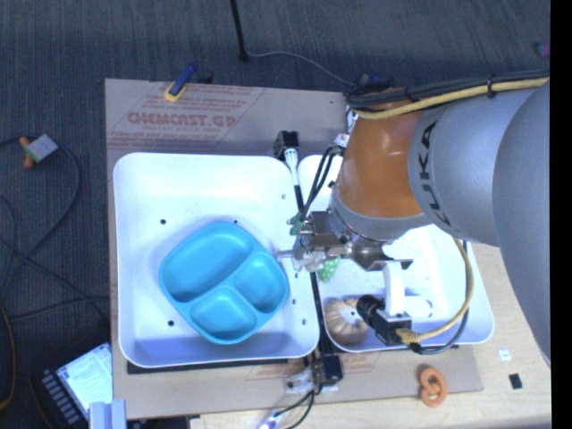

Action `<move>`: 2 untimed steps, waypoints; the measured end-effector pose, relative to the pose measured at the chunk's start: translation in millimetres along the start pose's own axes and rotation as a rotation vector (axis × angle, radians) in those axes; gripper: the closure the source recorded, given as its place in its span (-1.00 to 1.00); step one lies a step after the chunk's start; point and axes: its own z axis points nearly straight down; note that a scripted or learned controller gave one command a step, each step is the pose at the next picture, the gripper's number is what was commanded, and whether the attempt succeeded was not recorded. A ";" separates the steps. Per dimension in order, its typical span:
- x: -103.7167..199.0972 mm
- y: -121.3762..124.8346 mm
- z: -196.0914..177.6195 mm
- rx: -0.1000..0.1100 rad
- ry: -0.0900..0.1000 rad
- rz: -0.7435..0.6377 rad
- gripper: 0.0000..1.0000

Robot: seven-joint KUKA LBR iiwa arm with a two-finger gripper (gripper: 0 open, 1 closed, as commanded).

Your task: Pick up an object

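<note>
- A small green object (329, 267) is noted in the right bin (478, 315), near its left wall and just beside the gripper (311, 259).
- Whether the green object is gripped cannot be told, as it is largely covered by the wrist.
- The gripper is seen low over the divide between the two bins. Its opening is hidden, so wide or narrow cannot be told.
- A tan round object (343, 320) is seen at the near left corner of the same bin, apart from the gripper.
- The right bin is mostly covered by the arm (393, 164).
- A blue divided plate (223, 280) is recorded lying flat in the left bin (179, 186).
- An orange ring (432, 384) is noted on the bench outside the bins.
</note>
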 end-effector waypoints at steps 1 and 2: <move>22.7 -0.1 12.7 0.001 0.000 -0.001 1.00; -41.9 0.1 46.0 0.000 -0.001 0.002 1.00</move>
